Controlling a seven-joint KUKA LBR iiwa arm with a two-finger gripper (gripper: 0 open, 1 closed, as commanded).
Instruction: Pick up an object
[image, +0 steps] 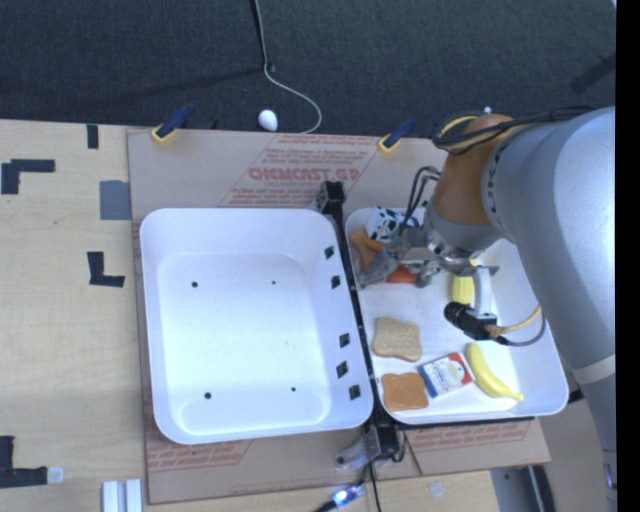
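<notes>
over right shallow white plastic bin (535, 395), top-left corner: grey metal gripper (405, 262) down among small cluttered objects, incl. an orange piece (402, 275); jaw state hidden, can't tell. nearer front, loose on smooth floor: pale porous bread slice (397, 340), browner toast slice (404, 391), curved glossy yellow banana (490, 372), small blue-white carton (446, 376). left white bin (160, 300) alongside, touching.

Robot lab: clamped cardboard (300, 170), bins (160, 240).
</notes>
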